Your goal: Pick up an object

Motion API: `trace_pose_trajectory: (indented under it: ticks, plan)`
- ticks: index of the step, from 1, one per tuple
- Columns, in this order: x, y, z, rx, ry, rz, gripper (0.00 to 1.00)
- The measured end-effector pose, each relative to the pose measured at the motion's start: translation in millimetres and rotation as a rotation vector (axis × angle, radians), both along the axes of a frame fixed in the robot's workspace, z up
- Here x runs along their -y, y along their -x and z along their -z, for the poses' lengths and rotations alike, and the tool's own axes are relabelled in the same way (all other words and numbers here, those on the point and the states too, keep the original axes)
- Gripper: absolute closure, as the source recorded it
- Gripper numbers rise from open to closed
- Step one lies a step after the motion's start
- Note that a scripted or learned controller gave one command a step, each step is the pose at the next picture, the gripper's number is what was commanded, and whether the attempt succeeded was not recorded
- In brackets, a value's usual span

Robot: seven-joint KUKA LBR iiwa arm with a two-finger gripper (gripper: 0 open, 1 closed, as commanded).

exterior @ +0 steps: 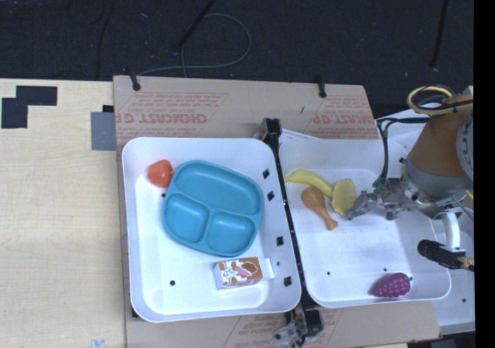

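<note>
Over the right bin [433, 292], the gripper [357, 207] sits low against a pale yellow toy [343, 195] beside the banana [309, 180] and drumstick [319, 206]. Whether it pinches anything cannot be told; nothing looks lifted, so the pick remains undone.

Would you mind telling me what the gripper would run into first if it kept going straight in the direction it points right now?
Probably the pale yellow toy piece, which lies just beyond the gripper fingertips in the right bin. The gripper's height above the bin floor is unclear, so it might pass over.
</note>
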State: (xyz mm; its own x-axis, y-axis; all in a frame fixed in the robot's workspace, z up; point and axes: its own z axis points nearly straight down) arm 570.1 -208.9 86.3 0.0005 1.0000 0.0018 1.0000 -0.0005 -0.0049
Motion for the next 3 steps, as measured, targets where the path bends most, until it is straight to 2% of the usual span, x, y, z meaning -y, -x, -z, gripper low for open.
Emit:
trace_pose_trajectory:
  ticks: [1, 3]
  plan:
    - [1.0, -0.3, -11.8, 0.001, 0.001, 0.002, 1.0]
    - [-13.1, 1.7, -107.6, 0.008, 0.002, -0.003, 1.0]
